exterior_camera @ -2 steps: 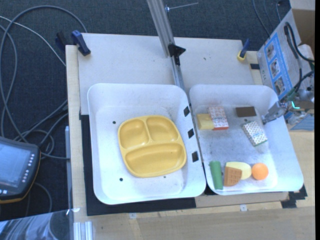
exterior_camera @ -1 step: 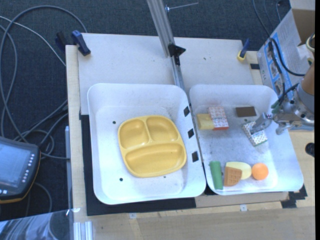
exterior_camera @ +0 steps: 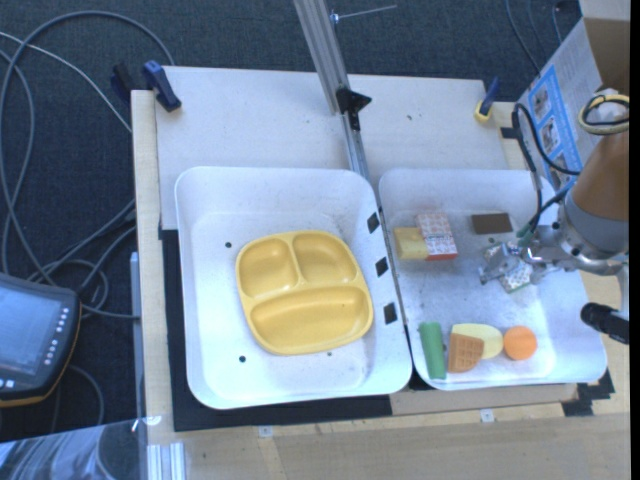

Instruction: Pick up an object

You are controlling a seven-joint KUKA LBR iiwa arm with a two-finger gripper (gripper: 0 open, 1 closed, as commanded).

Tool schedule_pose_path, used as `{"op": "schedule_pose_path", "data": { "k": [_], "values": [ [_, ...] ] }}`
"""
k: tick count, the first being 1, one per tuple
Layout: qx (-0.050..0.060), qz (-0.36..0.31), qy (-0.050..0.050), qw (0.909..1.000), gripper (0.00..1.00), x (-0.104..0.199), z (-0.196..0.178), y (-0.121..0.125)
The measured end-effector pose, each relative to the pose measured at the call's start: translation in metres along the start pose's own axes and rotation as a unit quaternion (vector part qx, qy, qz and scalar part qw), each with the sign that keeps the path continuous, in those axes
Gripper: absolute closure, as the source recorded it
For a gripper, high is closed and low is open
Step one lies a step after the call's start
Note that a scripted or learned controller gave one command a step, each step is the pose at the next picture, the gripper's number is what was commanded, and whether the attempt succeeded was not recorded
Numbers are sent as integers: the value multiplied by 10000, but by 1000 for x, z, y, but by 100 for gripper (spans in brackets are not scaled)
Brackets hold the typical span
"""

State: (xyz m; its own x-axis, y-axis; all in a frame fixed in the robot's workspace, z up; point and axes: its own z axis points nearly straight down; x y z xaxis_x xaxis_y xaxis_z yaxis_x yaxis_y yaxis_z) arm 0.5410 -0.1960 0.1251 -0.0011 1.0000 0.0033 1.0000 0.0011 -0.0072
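My gripper is low inside the right bin, toward its right side, with the arm coming in from the right. A small pale, green-speckled item lies right at the gripper's tip; I cannot tell whether it is held. Left of the gripper a yellow block lies against a red-and-white box. A brown flat piece lies just behind the gripper. Along the front wall lie a green cylinder, a waffle-patterned piece, a yellow piece and an orange ball.
The left bin holds a yellow divided plate. A metal pole slants up from the divider between the bins. A cardboard box stands at the back right. Cables and a pendant lie on the floor at the left.
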Motion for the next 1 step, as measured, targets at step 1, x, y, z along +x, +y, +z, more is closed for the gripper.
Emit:
{"op": "schedule_pose_path", "data": {
  "k": [1],
  "values": [
    [-67,9,-42,10000,0,-3,28,3]
  ]
}}
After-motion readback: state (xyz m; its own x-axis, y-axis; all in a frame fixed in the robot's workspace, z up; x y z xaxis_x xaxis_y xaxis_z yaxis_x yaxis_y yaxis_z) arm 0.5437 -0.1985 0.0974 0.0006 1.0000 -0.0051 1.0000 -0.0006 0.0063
